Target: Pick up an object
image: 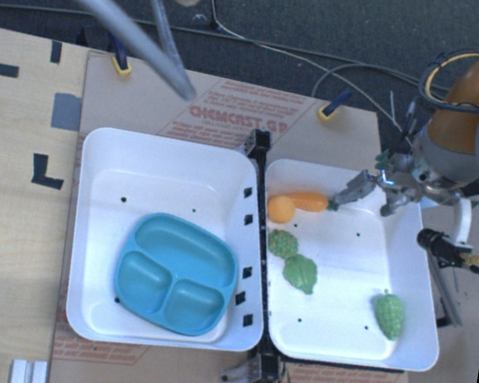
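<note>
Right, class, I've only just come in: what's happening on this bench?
A grey robot arm with an orange band reaches in from the right over the right bin. Its gripper sits near the bin's back edge, close to the orange carrot-shaped toy, but nothing shows between its fingers, so nothing is picked up yet. Two green leafy toys lie beside each other mid-bin, and another green toy lies near the right wall. The left bin holds a blue divided tray.
</note>
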